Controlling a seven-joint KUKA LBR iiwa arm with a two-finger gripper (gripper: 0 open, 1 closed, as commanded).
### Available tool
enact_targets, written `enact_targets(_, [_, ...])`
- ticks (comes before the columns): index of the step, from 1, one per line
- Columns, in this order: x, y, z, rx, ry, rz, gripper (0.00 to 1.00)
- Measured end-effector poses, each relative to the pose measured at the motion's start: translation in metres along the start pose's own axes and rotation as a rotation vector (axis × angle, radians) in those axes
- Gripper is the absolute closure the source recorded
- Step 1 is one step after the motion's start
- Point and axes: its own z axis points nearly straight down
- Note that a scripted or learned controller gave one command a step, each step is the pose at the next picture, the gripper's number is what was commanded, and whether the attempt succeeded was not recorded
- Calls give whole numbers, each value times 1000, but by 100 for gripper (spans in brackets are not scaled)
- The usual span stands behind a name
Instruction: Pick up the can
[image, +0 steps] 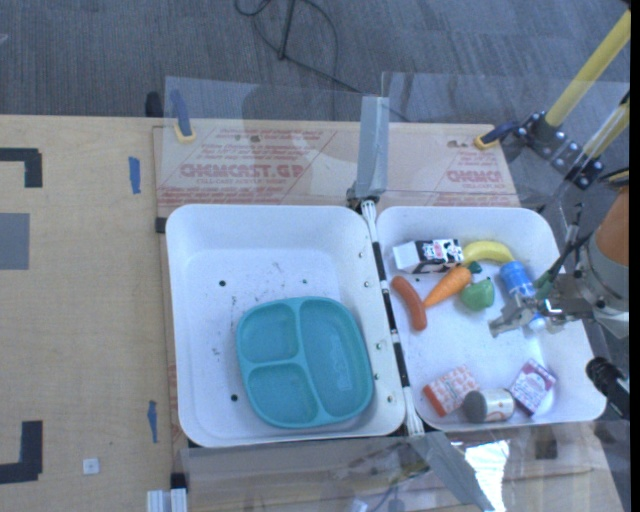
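Can: lies on its side in the right bin (560, 240), at the near wall, its dull grey end turned toward the camera (487, 405).
Can's neighbours: a red-and-white carton (450, 388) touches it on the left, and a purple box (532, 387) sits just beside it on the right.
Progress: by my reading, nothing of the pick is done. The can rests on the bin floor, untouched, with no part of the arm over it.
Left to do: the whole of it. Get above the can, come down between carton and box, close on it, lift it.
Gripper: hangs over the middle of the right bin (515, 320), well apart from the can and farther from the camera.
Grip: how wide it is set cannot be told from this angle. Nothing is seen held in it.
Near the gripper: a blue cylinder (517, 280) lies just beyond it, perhaps touching, and a green lump (477, 295) is to its left.
Arm: reaches in from the right over the bin's far-right edge. The wrist sits low and close to the bin's right wall.
Risk: my guess is the can's tight fit between carton and box leaves little room, and a round body on its side may roll.
Rest of right bin: banana (487, 250), carrot (447, 285), sausage (410, 303), and a small black-and-white item (430, 252) along the far side.
Left bin: holds a teal divided plate (300, 362).
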Motion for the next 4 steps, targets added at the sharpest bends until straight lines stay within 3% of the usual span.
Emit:
enact_targets(1, [38,0,-108,-4,-2,-151,0])
enact_targets(2, [-7,-2,58,-2,-1,-166,0])
enact_targets(3, [-28,2,130,-12,-4,-230,0])
enact_targets(4, [-21,67,130,-12,-6,-194,0])
